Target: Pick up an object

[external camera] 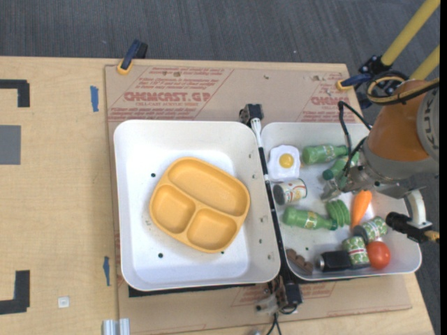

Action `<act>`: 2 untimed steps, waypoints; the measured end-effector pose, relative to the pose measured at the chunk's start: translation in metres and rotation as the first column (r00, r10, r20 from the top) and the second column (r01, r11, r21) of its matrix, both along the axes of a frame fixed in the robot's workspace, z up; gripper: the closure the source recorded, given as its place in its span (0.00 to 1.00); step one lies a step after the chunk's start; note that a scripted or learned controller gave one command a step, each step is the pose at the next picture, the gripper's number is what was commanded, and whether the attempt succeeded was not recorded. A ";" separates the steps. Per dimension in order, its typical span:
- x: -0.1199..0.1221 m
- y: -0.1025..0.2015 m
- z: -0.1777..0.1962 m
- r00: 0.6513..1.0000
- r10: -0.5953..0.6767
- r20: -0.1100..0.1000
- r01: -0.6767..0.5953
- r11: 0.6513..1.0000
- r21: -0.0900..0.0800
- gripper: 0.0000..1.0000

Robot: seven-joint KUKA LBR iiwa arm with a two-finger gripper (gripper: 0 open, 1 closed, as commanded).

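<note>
- Camera view: grey two-finger gripper [340, 184] sits low inside the right shallow white bin [408, 265]; finger state cannot be determined.
- Green plastic bottle with white label [308, 219] lies just below-left of the gripper.
- Second green bottle [323, 153] lies just above the gripper.
- Orange carrot-shaped toy [360, 206] lies directly to the right of the gripper, tilted.
- White square block with a yellow disc [285, 162] lies to the left of the gripper.
- Red tomato-shaped ball [378, 255] lies well below-right.
- Yellow three-compartment plastic tray [200, 205] rests in the left white bin [136, 152], well apart to the left.
</note>
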State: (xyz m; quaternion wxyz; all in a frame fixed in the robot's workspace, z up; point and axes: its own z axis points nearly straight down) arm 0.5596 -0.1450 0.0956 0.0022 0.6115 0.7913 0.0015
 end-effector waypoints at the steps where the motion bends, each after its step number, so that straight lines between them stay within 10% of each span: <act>1: -0.015 -0.070 -0.010 0.990 0.141 -0.004 -0.141 0.990 0.001 1.00; 2: -0.014 -0.060 -0.012 0.988 0.151 -0.010 -0.151 0.988 0.022 0.00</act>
